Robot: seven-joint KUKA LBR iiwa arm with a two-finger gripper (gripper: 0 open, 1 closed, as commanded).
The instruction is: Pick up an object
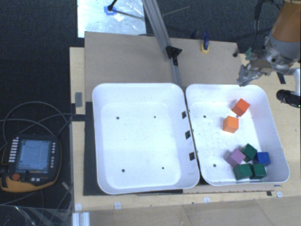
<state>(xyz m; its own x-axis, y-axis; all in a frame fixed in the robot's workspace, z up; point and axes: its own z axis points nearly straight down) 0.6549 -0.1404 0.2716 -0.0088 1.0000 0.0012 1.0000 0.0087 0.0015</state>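
Look to the upper right and you find the gripper (245,79) hanging over the far rim of the right bin (275,126), near its back corner. You cannot tell from this angle whether its jaws are spread or pressed together, and nothing shows between them.

Your candidates all lie in that right bin. Two orange cubes sit apart from the rest: one orange cube (241,107) nearest the gripper, tilted on the floor of the bin, and a second orange cube (230,124) just below it toward you. Both stand free, with open floor around them.

The near right corner is crowded. A purple cube (235,157), a dark green cube (249,151), a blue cube (262,158) and two more green cubes (249,172) are packed together, touching or nearly so, pressed close to the bin wall.

The left bin (101,126) sits beside it on the desk (122,55). A teach pendant (30,163) lies off the desk to the left.
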